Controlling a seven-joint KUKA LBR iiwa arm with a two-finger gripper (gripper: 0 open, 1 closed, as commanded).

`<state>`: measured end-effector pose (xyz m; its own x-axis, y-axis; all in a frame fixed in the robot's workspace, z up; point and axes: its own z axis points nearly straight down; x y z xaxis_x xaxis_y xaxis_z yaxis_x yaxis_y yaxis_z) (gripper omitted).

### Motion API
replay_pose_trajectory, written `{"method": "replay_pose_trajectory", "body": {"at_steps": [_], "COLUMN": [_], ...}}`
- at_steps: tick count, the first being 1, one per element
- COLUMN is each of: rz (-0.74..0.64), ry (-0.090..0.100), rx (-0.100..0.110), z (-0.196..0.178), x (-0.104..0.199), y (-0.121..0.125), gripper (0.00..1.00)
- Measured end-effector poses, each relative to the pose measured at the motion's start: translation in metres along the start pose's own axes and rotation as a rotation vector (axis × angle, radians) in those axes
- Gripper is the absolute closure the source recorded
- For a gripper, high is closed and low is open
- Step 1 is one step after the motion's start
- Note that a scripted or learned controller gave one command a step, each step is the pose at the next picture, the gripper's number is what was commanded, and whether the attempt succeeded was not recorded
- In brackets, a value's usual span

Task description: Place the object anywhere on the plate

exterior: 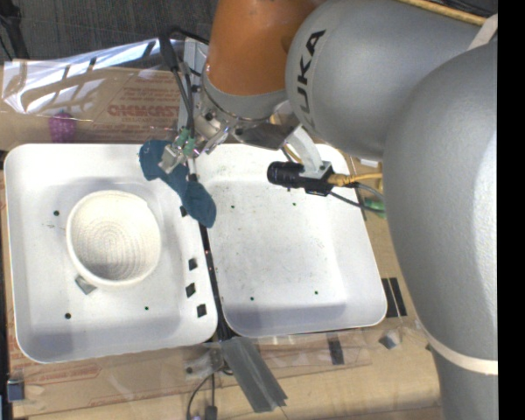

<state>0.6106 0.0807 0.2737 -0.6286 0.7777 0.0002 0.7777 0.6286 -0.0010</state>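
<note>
I am carrying the blue object, though whether my gripper is clamping it I cannot tell, and next I should be swinging toward seven o'clock onto the plate.

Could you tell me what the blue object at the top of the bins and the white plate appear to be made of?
The blue object looks like soft cloth or thin rubber, matte: it hangs limp and folded over the ridge between the bins, below the claw. The plate seems hard plastic or ceramic, white with a dull sheen and faint concentric rings in its middle; which of the two is unclear.
</note>
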Motion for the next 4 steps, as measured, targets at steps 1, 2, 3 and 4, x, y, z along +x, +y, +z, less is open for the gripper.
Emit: {"method": "replay_pose_trajectory", "body": {"at_steps": [1,2,3,4], "rz": [-0.188,-0.217,-0.107,-0.441], "ry": [-0.004,0.001,0.001,0.001], "rx": [-0.003,0.002,0.002,0.003], "z": [-0.043,0.065,0.057,0.104], "x": [-0.083,-0.001,0.094,0.123], "y": [-0.013,-0.005,0.026,0.044], "gripper": [1.0,1.0,1.0,1.0]}}
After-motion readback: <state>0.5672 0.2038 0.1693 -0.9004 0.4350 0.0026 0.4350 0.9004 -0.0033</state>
